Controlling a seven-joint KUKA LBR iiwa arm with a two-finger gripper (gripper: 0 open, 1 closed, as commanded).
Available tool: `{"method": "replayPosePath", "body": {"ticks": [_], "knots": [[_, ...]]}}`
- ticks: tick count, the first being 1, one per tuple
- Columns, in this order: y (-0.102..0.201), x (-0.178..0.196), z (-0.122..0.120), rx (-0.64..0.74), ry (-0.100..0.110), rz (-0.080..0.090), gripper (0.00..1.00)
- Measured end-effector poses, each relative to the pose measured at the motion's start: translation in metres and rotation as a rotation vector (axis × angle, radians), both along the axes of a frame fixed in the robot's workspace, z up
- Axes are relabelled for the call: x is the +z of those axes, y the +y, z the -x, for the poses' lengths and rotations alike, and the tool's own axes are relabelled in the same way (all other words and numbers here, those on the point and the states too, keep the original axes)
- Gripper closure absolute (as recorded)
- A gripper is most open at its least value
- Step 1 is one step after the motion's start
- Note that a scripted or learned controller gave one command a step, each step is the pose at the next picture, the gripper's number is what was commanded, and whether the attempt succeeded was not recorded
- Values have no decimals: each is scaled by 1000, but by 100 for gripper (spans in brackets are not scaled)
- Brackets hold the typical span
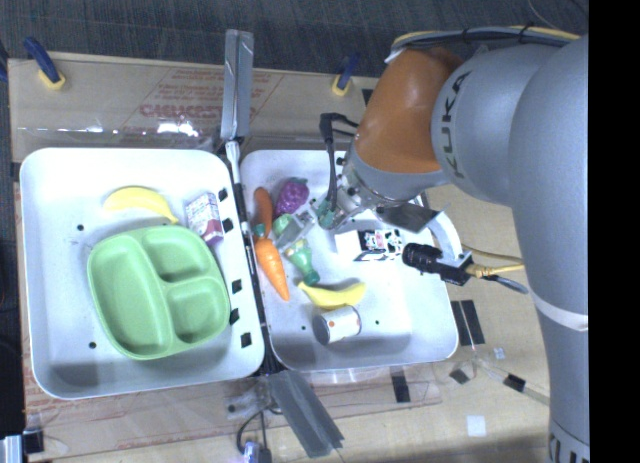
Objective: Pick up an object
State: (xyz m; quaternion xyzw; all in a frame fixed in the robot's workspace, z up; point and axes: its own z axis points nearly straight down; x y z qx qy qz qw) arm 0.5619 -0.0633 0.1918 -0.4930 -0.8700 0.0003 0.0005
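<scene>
The teal toy (327,215), a small bluish-green piece I can't name more closely, looks to be what the arm is going for; it lies at the far side of the right bin (420,343), and the end effector (335,213) is down right on top of it. Whether the end effector is spread or pressed together I cannot tell, since the orange band and wrist hide most of it from where I stand, so I won't say the toy is caught.

Just left of it sit a purple bunch of grapes (292,194) and a clear wrapped item (289,228), with two carrots (271,263) lined up along the left wall of that bin. Nearer to me are a small green toy (305,267), a yellow banana (334,294) and a white cup on its side (337,325). A printed card (380,242) lies to the right, under the arm.

The left bin (50,371) holds a green divided tray (158,289), another banana (140,201) and a small carton (204,216).

My guess is this is the grasp step, at the bottom of the reach. The next move calls for a firm close on the toy and a straight lift, clear of the grapes and wrapper crowding it.
</scene>
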Motion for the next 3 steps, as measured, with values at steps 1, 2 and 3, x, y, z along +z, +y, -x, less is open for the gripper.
{"method": "replayPosePath", "body": {"ticks": [1, 2, 3], "knots": [[-56, -101, 51, 10, 2, -1, 0], [-56, -91, 51, 15, 2, -1, 100], [3, 50, 29, 31, -2, 0, 100]]}}
